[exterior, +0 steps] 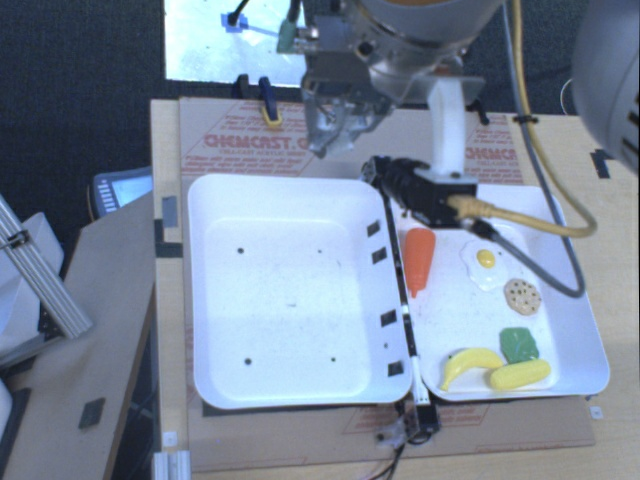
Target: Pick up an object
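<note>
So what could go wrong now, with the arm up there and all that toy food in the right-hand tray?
The gripper hangs beyond the bins' far edge, well away from the food, so it might close on nothing. The banana, the green piece and the yellow piece lie bunched together, so a grab there could catch two or shove one aside. The yellow cable and the grey one trail over the right bin and may snag or drag items.

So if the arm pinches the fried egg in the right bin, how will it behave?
The fried egg lies flat and thin on the right bin floor, so fingers would probably struggle to get under it. It looks like glossy toy plastic: likely light, stiff and slippery. It seems unlikely to roll.
</note>
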Robot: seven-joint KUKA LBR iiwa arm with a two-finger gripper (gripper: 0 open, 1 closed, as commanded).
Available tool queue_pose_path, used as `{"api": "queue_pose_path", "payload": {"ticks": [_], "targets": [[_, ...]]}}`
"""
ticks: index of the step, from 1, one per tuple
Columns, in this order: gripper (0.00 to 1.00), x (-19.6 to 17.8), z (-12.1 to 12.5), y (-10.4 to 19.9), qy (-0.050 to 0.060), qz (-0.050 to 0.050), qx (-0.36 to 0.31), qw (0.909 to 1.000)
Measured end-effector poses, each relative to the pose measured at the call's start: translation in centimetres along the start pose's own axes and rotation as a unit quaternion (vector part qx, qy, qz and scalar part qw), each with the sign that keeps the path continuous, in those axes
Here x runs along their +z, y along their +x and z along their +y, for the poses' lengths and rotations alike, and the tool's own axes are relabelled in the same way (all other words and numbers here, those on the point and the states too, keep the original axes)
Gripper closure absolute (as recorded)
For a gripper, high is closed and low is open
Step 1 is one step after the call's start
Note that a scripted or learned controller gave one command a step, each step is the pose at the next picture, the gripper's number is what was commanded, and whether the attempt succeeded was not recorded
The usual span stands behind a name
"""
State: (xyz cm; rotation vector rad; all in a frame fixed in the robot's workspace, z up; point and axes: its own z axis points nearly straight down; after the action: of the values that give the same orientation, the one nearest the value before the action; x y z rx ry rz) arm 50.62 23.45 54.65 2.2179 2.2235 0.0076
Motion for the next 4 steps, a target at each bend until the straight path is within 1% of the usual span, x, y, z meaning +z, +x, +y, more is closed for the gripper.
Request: {"api": "queue_pose_path", "payload": {"ticks": [1, 2, 4], "targets": [[0.0, 0.0, 0.0, 0.0, 0.0, 0.0, 0.0, 1.0], [1.0, -1.1, 0.0, 0.0, -0.001, 0.001, -0.001, 1.0], [1.0, -3.4, 0.1, 0.1, -0.003, 0.002, -0.002, 1.0]]}}
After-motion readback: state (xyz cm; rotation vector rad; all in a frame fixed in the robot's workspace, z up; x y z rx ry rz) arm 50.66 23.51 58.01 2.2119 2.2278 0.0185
